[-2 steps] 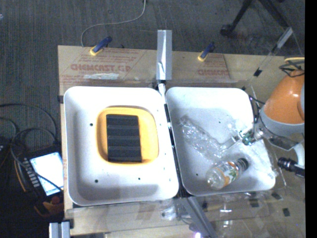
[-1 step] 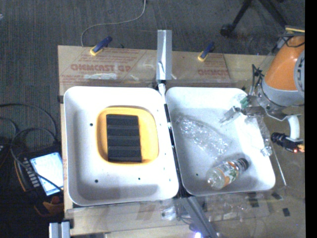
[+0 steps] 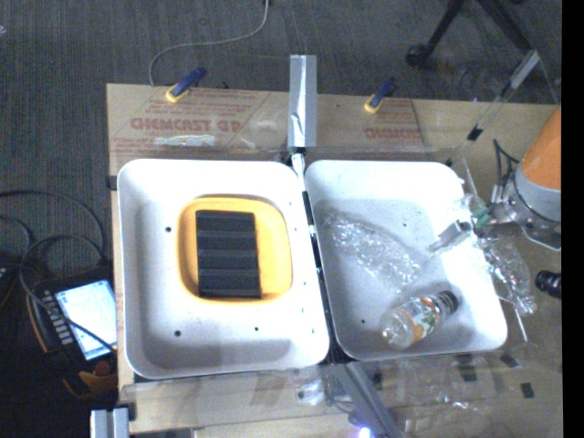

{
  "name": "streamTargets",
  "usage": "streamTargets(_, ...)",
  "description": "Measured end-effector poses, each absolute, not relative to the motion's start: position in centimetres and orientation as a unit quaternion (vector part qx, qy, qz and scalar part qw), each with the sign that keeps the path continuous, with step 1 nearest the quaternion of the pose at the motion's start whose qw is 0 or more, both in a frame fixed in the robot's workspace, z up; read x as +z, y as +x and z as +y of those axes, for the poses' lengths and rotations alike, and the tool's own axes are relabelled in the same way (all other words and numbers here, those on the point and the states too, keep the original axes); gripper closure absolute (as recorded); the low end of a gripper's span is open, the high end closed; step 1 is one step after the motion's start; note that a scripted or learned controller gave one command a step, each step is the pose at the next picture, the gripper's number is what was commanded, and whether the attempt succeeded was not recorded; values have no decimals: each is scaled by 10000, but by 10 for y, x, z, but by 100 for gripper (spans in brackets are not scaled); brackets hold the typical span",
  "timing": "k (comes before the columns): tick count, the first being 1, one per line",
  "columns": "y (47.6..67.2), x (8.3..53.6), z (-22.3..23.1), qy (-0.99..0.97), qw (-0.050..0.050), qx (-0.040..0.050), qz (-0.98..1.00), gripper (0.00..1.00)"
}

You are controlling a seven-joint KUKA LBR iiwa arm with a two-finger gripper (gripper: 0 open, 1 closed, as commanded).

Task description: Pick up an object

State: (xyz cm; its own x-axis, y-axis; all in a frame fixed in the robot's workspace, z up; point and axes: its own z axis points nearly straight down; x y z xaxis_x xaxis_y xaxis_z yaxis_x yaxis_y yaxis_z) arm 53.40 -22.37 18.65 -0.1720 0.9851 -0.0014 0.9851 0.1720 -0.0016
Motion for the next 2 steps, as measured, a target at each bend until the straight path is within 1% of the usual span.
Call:
streamTargets(1, 496, 95, -210, 6170, 20, 14, 7870, 0)
streamTargets(2, 496, 104, -209, 6169, 22, 19, 7871, 100)
